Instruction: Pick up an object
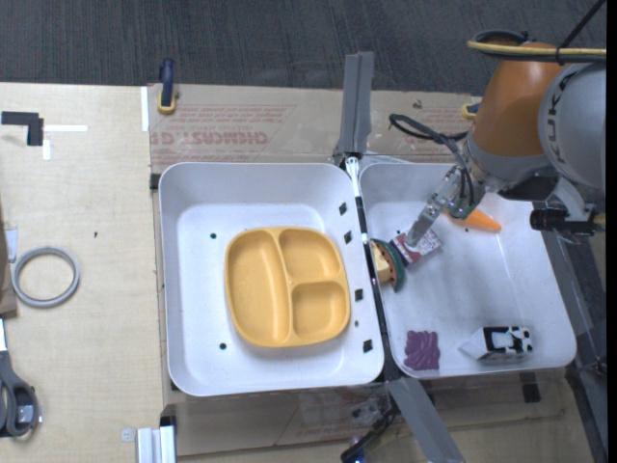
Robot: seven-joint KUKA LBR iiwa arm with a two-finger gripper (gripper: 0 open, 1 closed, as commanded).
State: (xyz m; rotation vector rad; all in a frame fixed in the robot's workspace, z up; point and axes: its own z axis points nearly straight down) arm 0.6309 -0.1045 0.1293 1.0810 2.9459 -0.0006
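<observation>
My gripper reaches down and to the left into the right bin from the orange-banded wrist. Its tip sits right at a small red and white packet lying on the bin floor. Just left of the packet, against the bin's left wall, lies a round toy burger. An orange carrot-like piece rests beside the wrist, partly hidden by it. Nearer the front lie a purple lump and a small black and white carton.
The left bin holds a yellow divided plate. On the wooden bench to the left lie a grey tape ring and scissors. A grey bar runs between the bins at the back.
</observation>
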